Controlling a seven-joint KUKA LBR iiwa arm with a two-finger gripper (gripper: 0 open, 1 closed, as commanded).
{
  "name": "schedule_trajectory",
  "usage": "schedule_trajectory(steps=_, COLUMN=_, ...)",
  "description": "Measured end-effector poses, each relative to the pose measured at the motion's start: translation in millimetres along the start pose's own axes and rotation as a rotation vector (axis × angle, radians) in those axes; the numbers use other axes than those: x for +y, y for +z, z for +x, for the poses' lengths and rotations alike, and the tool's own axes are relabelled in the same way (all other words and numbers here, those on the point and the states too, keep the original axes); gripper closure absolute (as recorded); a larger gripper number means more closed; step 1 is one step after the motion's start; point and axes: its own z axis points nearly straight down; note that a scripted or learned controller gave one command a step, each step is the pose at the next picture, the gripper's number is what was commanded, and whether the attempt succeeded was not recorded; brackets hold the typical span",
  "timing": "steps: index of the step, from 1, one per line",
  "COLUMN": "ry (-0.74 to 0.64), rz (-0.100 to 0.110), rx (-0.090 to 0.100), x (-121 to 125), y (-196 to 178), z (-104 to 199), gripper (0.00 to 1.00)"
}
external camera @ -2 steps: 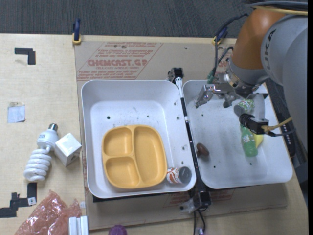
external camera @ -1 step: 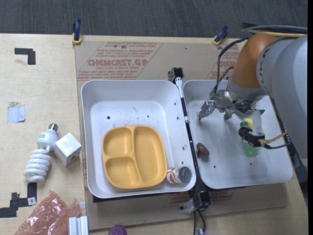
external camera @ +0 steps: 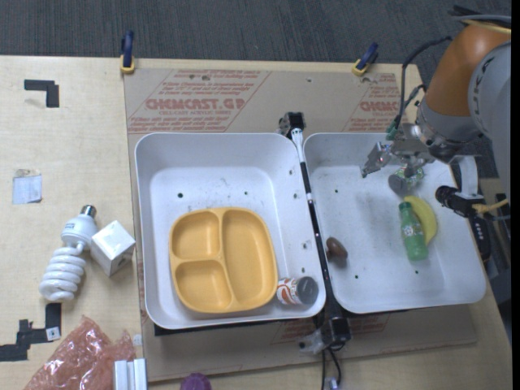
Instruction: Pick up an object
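My gripper (external camera: 396,162) hangs over the back of the right bin (external camera: 357,291), its fingers spread and nothing between them. Just in front of it lie a green bottle (external camera: 413,231) and a yellow banana (external camera: 428,216), side by side near the bin's right wall. A small brown object (external camera: 336,251) rests at the right bin's left wall. In the left bin (external camera: 154,218) sits a yellow divided plate (external camera: 223,259), with a small can (external camera: 295,291) lying at its front right corner.
A spiral light bulb (external camera: 67,258) and a white cube (external camera: 112,246) lie on the bench to the left of the bins. A pink mesh bag (external camera: 73,356) is at the front left. Blue clamps (external camera: 127,51) hold the board's back edge.
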Motion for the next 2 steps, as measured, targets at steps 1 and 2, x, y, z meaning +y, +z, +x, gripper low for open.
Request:
schedule_trajectory(steps=1, ry=0.0, rz=0.002, rx=0.001, x=-41, y=51, z=49, gripper=0.0)
schedule_trajectory(steps=2, ry=-0.001, rz=0.0, rx=0.0, x=16, y=50, z=13, gripper=0.0)
